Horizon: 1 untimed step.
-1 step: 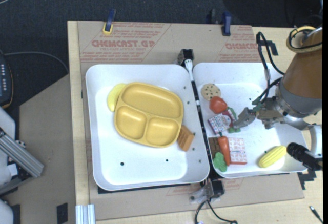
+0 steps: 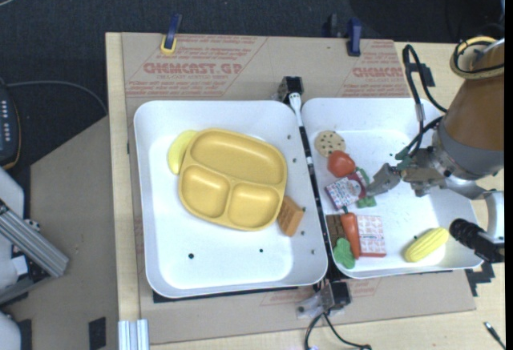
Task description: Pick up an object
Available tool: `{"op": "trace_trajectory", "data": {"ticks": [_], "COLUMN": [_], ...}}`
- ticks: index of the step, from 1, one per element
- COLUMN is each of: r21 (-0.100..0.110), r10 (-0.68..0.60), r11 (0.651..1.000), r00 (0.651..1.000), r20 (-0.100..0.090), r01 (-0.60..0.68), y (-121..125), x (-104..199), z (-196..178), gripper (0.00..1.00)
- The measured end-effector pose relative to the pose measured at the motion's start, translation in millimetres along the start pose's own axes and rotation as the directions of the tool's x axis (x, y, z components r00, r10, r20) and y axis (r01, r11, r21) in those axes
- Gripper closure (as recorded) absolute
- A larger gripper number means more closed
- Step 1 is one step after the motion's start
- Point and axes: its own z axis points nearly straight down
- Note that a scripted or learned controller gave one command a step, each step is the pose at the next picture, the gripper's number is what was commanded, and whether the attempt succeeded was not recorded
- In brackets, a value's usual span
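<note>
My gripper (image 2: 377, 183) reaches in from the right and hangs low over the middle of the right bin (image 2: 377, 118). Its tip sits just right of a red tomato (image 2: 342, 163) and a small patterned packet (image 2: 343, 193). A small green piece lies at the tip, too small to identify. Also in this bin are a round cookie (image 2: 329, 142), an orange carrot (image 2: 350, 226) with a green end, a pink and white box (image 2: 370, 235) and a yellow corn cob (image 2: 426, 244). Nothing is visibly held.
The left bin (image 2: 152, 220) holds a yellow divided plate (image 2: 231, 178), a yellow fruit (image 2: 178, 150) at the plate's left rim and a brown cracker (image 2: 291, 217). A black divider (image 2: 304, 148) runs between the bins. Cables (image 2: 417, 84) hang by the arm.
</note>
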Motion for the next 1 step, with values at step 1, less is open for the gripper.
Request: {"op": "trace_trajectory", "data": {"ticks": [1], "r21": [0.006], "r10": [0.001], "r11": [1.0], "r00": [1.0], "r20": [-0.002], "r01": [-0.001], "y": [-3.7], "x": [-0.8], "z": [63.1], "gripper": [0.0]}}
